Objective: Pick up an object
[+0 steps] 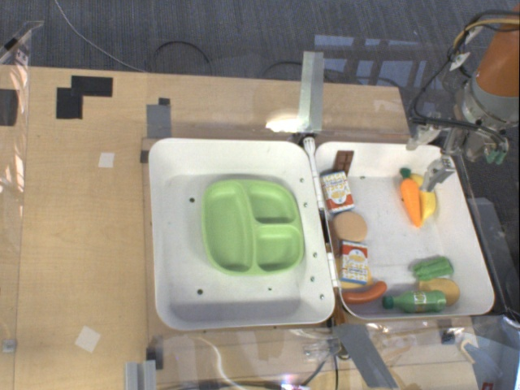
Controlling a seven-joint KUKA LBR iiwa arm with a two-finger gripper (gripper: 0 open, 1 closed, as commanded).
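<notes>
One gripper [436, 174] above carrot [412, 201], R bin [475, 242]

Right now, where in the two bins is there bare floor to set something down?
Left bin: a bare white band all around the green tray, widest along the front. Right bin: open floor in the middle, between the cartons on its left edge and the carrot. Crowded: its front edge, with sausage, green bottle and pepper.
</notes>
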